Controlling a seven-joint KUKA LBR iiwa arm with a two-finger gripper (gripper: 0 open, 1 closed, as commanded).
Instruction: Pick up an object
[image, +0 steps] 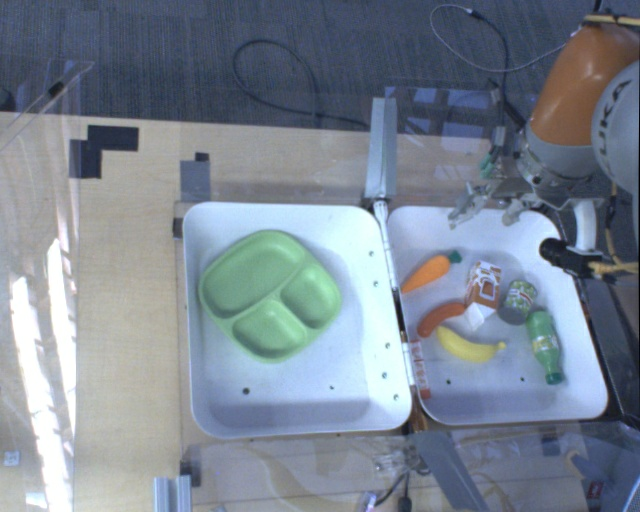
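**Gripper poised above the far edge of the right bin, fingers spread and empty**

The gripper (492, 203) hangs over the far edge of the right bin (590, 405), near that bin's far middle. Its two thin metal fingers (468, 207) splay outward, one toward the divider and one toward the right, with open space between them. Nothing sits between them, and they appear to touch none of the objects below. The grey arm with its orange band (578, 75) enters from the right, above the bin's far right corner.

All the pickable items lie in the right bin. A toy carrot (429, 272) rests at a slant close to the left wall, the nearest item to the gripper but still apart from it. Toward the middle stands a small orange-and-white carton (484, 284), and just beside it on the right is a round tin can (518, 299). A reddish sausage (441, 317) lies just in front of the carton, and a yellow banana (470, 346) curves just beside the sausage on the near side. A green bottle (545, 346) lies on its side near the right wall, cap toward the near edge.

The left bin (210, 410) carries a green sectioned plate (270, 294), set toward its far left portion.
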